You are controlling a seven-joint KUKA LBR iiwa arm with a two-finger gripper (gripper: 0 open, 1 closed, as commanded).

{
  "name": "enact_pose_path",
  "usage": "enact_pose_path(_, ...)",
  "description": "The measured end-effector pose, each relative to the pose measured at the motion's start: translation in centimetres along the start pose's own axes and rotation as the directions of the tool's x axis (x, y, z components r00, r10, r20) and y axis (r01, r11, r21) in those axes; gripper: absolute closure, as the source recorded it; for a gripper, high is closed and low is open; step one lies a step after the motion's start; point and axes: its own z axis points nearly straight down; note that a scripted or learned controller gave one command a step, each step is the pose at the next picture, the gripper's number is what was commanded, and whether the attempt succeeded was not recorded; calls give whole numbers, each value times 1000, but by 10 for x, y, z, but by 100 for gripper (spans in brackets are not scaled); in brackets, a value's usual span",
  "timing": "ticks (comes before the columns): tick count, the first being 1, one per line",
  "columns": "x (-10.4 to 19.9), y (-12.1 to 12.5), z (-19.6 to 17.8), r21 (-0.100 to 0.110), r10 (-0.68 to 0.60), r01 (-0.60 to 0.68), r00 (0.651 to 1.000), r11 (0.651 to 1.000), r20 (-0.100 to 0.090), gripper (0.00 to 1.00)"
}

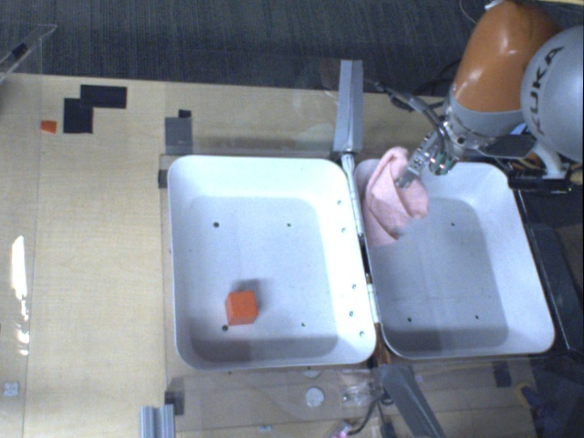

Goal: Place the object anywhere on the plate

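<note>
Although the pincer (422, 169) sits right at the upper edge of the pink cloth (392, 201), I cannot tell from this slanted view whether the cloth is really caught in it or only touched by it. The cloth hangs or lies crumpled at the far left corner of the right bin (474, 336), against the wall that the two bins share, its top drawn up toward the pincer as if lifted a little. Above the pincer the grey wrist and the orange band of the arm (502, 48) lean in over the bin's far right corner. In the left bin (265, 176), near its front edge and left of its middle, lies a small orange block (242, 307), well apart from the arm. A plate is what the task asks for, and I cannot make one out as a separate thing in either bin. Judging by this, the work is at its early stage: the cloth may be picked up or about to be, while the carrying and the setting down are both not yet done.
</note>
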Motion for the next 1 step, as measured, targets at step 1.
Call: enact_pose_path(1,-2,3,-40,-1,-4,4,1000,1000,2,100)
